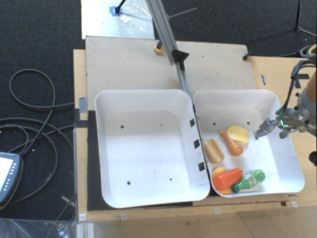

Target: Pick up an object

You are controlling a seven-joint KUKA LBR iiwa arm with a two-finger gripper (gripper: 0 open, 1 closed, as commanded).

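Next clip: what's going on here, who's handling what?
A robot arm reaches in from the right, its gripper over the right bin, near the bin's right wall. Nothing sits between its jaws. All the toy food lies in that bin: a yellow piece against an orange carrot-shaped one just left of the gripper, a hot dog bun, and at the front a red pepper beside a green bottle. The left bin has no arm over it.

A robotics lab, set up for testing. Two white bins (148, 100) sit on a plywood surface (198, 63) over dark carpet (39, 33), with loose cables (29, 103), a control pendant (7, 175) and a slanted metal pole (163, 24).
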